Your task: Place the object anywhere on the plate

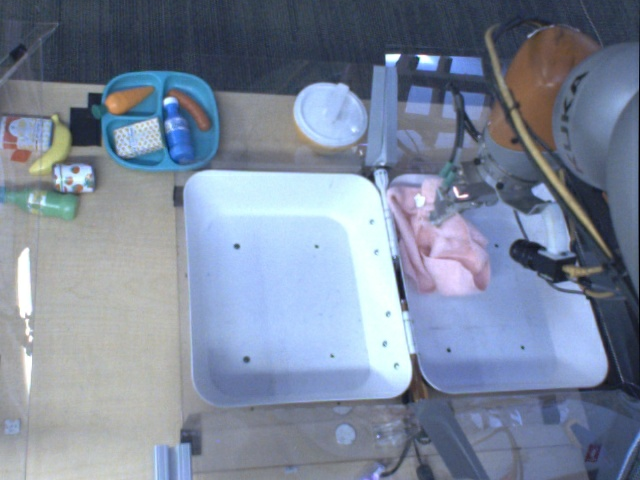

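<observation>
A crumpled pink cloth (pixel 447 248) lies in the right bin (pixel 520 358), against its left wall. My gripper (pixel 446 195) hangs over the cloth's upper edge, low and close to it; whether it touches the cloth is unclear. A blue divided plate (pixel 205 118) sits on the bench at the far left, behind the left bin (pixel 290 358). It holds toy food: a carrot (pixel 130 98), a sausage, a blue bottle (pixel 177 128) and a cracker.
A round white lid on a yellow dish (pixel 330 116) stands behind the left bin. A banana (pixel 55 146), a small can (pixel 73 177), a green bottle (pixel 40 203) and a carton lie at the bench's left edge. Cables (pixel 545 153) trail from the arm over the right bin.
</observation>
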Controlling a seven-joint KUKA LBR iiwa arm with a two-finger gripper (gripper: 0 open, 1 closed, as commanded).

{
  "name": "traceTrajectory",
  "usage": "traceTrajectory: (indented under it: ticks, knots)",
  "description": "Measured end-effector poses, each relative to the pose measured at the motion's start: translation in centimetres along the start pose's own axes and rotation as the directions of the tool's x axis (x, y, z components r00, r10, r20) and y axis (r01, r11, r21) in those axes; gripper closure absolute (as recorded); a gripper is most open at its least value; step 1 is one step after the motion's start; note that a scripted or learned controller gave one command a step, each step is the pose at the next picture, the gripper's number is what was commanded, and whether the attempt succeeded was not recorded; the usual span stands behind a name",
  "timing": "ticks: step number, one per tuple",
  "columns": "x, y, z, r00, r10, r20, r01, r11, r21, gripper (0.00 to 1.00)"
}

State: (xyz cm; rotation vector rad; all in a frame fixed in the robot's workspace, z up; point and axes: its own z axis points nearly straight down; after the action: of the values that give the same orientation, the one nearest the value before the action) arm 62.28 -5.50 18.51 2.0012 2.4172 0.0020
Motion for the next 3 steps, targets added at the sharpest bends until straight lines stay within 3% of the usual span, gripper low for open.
traceTrajectory:
  ticks: [1,2,3]
  knots:
    - [0.1,0.2,-4.0,1.000,-0.007,-0.001,0.007,1.000,0.000,1.00]
    - [4.6,0.9,-4.7,0.917,-0.400,-0.001,0.400,0.917,-0.001,1.00]
    - [10.4,1.6,-4.5,0.686,-0.728,-0.002,0.728,0.686,-0.002,1.00]
